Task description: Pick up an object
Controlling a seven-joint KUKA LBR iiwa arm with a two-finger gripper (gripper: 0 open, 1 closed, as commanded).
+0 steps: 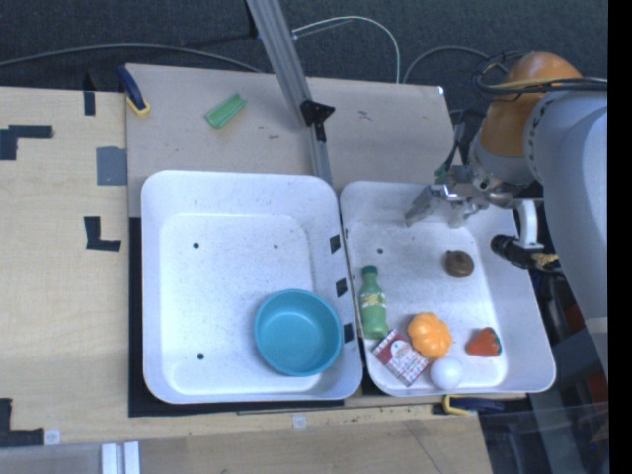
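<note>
Hovering gripper [434,207] above a small round brown object [457,263].

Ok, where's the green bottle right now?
The green bottle lies in the right bin, against its left wall, just left of the orange pumpkin.

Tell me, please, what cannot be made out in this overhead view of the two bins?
- Gripper: small and blurred in the camera view; finger state unreadable.
- Brown object: too small to identify.
- Red-and-white packet: label illegible, one corner under the orange pumpkin-like toy.
- Arm: cut off by the right edge.
</note>
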